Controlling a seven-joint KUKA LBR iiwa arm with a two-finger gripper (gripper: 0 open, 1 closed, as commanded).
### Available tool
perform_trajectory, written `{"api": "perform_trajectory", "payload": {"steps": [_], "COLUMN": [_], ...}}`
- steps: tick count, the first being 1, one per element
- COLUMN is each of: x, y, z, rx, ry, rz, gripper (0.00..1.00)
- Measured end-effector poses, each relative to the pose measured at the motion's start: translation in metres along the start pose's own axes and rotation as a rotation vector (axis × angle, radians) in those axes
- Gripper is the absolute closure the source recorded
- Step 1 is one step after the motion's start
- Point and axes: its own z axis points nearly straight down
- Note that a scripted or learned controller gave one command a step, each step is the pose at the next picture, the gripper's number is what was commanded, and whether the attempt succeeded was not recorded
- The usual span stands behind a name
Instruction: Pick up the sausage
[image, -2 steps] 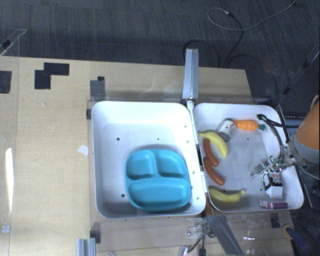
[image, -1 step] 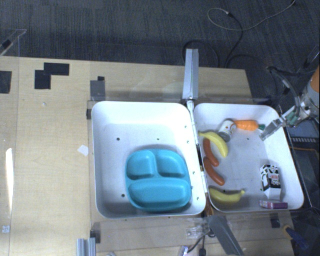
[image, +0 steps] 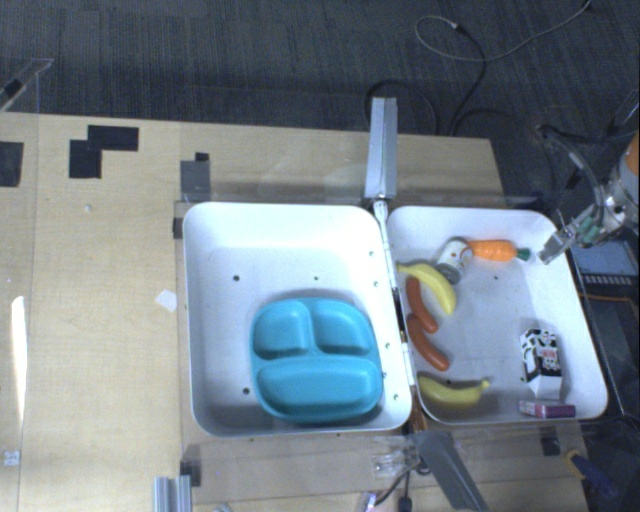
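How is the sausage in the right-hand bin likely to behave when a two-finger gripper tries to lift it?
The sausage looks like linked segments, so it may bend or sag if gripped at one end. Its rounded, glossy skin suggests it could slip or roll between fingers. It lies close along the bin wall and touches a banana, so there is probably little room on that side, and the banana may get nudged.

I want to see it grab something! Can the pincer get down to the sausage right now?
Probably yes. The sausage lies uncovered by the right bin's left wall. A banana touches its upper end, which might crowd the pincer, now at the bin's far right rim.
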Motion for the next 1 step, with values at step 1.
{"api": "perform_trajectory", "payload": {"steps": [1], "x": [-0.0055], "y": [0.0085], "z": [0.0503], "rx": [0.009], "ry": [0.007], "rz": [0.141], "gripper": [1.0]}}
